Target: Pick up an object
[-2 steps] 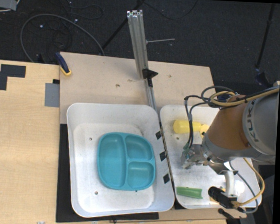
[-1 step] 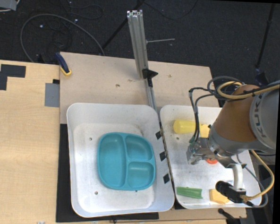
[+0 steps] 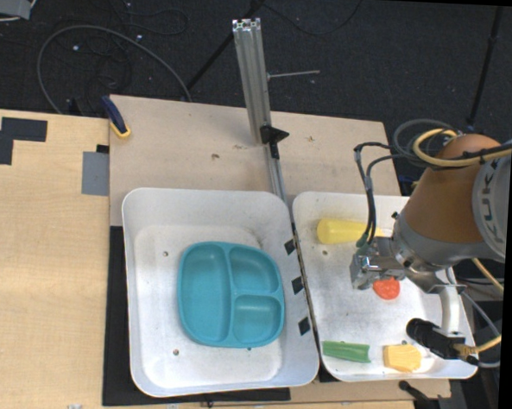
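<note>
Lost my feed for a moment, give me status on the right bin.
End effector low over right bin, beside red object. Nothing seen gripped. Yellow cylinder, green block, yellow piece lie apart.

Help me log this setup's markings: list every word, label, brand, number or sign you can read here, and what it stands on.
"KU": large dark letters, cut off by the frame edge, on the grey casing of the robot arm at the right.
No readable text on the teal divided plastic plate, the yellow cylinder, the red round piece, the green block or the yellow wedge.
The gripper carries no legible marking.
</note>
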